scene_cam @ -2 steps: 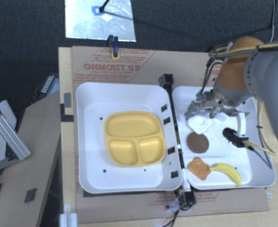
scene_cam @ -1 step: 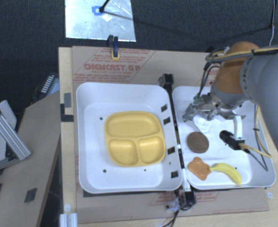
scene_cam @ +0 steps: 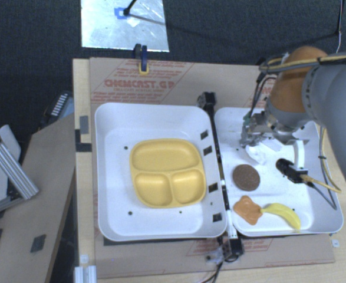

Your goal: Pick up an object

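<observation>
We see the claw (scene_cam: 256, 141) low in the right bin (scene_cam: 326, 217), apparently reaching for a white scrap (scene_cam: 256, 154); its state we cannot tell. Cookie (scene_cam: 246, 177), banana (scene_cam: 283, 215) lie nearer; yellow tray (scene_cam: 164, 173) left.

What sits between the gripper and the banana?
In the camera view, the brown disc lies roughly between the gripper and the banana, a little to the left; the rest is bare bin floor.
</observation>
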You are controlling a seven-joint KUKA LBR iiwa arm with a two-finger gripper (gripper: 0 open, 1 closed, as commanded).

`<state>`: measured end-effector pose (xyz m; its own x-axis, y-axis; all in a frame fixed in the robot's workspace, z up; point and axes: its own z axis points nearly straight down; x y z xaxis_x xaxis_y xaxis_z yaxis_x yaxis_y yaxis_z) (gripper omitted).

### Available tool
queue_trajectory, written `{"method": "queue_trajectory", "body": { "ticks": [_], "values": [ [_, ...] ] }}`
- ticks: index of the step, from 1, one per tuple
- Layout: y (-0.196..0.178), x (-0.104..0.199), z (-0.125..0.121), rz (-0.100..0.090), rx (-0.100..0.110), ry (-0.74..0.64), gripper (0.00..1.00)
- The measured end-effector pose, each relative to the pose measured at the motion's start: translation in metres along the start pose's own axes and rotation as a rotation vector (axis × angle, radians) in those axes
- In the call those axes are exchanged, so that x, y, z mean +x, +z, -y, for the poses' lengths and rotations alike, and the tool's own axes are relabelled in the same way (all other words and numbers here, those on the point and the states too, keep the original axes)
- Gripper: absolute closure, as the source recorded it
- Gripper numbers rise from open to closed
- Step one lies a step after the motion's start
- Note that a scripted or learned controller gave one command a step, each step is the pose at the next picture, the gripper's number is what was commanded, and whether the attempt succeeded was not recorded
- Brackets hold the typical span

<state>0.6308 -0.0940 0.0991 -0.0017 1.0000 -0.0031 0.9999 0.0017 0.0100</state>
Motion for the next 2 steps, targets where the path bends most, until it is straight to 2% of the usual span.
{"method": "queue_trajectory", "body": {
  "ticks": [2],
  "values": [
    [-0.129,0.002,-0.011,-0.002,0.0,-0.004,1.0]
  ]
}}
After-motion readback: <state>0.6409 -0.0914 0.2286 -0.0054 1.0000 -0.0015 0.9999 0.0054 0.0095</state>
